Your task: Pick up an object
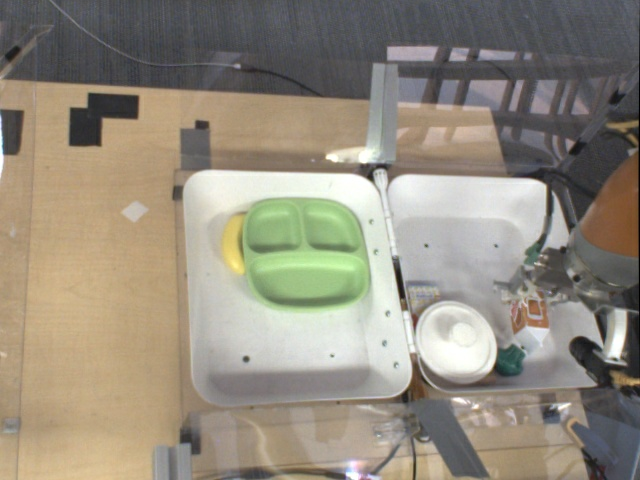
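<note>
Well, I see the pale wooden counter (90, 298) on dark grey carpet (300, 18); I cannot tell the hand's (535, 283) state.

A green divided tray (304, 252) covers most of a yellow item (232, 245) in the white bin (215, 358) far left of the gripper (533, 286). The nearer bin (470, 218) is also white. A white lidded bowl (456, 342) sits below-left of the gripper, a small teal item (511, 361) just right of it. An orange-and-white packet (532, 320) lies directly under the silvery gripper. The bench (90, 298) is pale tan, marked with black blocks (100, 116).
</note>
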Action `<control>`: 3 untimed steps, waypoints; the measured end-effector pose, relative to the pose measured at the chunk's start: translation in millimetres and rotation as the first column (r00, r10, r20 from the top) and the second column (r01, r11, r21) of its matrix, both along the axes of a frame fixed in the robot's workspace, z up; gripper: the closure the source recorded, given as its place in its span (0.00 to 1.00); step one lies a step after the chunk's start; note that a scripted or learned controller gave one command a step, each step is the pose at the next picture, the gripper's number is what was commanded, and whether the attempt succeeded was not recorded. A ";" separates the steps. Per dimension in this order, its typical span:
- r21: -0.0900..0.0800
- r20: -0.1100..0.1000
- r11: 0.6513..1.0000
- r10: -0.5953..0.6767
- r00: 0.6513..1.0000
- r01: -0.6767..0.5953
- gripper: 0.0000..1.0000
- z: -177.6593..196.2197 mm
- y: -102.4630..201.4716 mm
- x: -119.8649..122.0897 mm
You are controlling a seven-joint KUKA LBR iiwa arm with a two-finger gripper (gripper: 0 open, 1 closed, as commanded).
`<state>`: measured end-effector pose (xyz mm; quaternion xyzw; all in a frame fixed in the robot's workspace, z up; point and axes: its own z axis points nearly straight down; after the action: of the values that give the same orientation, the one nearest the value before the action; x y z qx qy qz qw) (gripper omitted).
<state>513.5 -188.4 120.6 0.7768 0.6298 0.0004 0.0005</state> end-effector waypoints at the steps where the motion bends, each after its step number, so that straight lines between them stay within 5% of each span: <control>1: 0.000 0.001 1.000 0.000 1.000 0.000 0.00 0.4 -0.1 0.2; 2: -0.004 0.008 0.999 0.040 0.999 -0.040 0.00 -32.8 -5.4 -6.3; 3: 0.000 0.006 0.995 -0.104 0.995 0.104 0.00 -33.7 8.7 53.0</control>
<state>566.5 -179.7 86.9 0.8086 0.5883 0.0025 0.0027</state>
